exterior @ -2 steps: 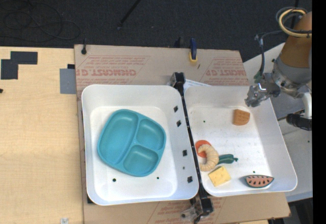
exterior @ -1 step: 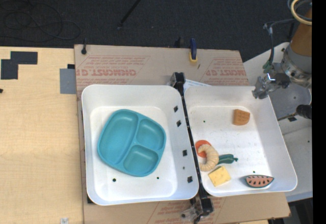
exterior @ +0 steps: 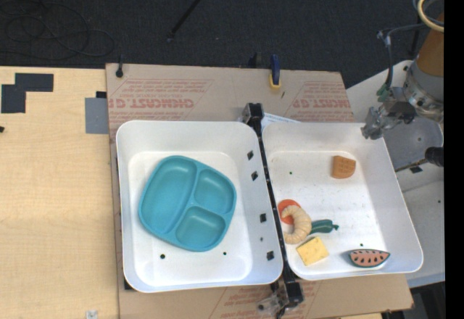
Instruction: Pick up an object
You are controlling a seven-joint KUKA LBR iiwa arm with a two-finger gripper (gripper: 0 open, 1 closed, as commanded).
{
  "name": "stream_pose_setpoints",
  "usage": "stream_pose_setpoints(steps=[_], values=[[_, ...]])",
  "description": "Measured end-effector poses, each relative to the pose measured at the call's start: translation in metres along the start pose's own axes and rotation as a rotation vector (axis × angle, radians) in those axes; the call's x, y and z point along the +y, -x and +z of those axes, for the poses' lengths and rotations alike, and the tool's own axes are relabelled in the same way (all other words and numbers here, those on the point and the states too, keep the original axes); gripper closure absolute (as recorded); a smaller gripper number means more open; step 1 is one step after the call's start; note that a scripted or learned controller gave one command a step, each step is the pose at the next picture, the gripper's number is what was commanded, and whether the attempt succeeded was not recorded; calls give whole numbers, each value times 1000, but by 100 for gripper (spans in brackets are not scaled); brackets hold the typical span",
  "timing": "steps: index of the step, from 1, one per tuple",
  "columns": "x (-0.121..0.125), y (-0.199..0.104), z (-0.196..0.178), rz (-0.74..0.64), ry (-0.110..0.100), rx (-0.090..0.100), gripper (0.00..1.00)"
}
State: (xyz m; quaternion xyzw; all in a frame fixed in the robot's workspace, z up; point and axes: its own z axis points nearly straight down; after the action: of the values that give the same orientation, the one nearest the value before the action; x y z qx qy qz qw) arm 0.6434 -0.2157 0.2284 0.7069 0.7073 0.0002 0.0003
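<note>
Nearest me, along the right bin's (exterior: 406, 216) front edge, I see a watermelon slice (exterior: 369, 258), a yellow cheese block (exterior: 313, 251), a curled shrimp (exterior: 297, 225) and a green pepper (exterior: 324, 225). Toast (exterior: 344, 167) sits toward its back. My gripper (exterior: 375, 122) hangs past its back right corner; I cannot tell its grip. A blue plate (exterior: 188, 202) fills the left bin (exterior: 134, 165).

Single fixed camera above the bench (exterior: 51, 187), looking down at a slant, moderate distance, both white bins (exterior: 130, 165) fully in frame side by side, dark floor beyond the bench's far edge, arm (exterior: 428, 71) at the right edge.
</note>
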Motion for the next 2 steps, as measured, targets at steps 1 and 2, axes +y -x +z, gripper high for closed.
stream_pose_setpoints(steps=[1, 2], values=[[0, 0, -13, -1, 0, 0, 100], [0, 1, -21, -1, 1, 0, 100]])
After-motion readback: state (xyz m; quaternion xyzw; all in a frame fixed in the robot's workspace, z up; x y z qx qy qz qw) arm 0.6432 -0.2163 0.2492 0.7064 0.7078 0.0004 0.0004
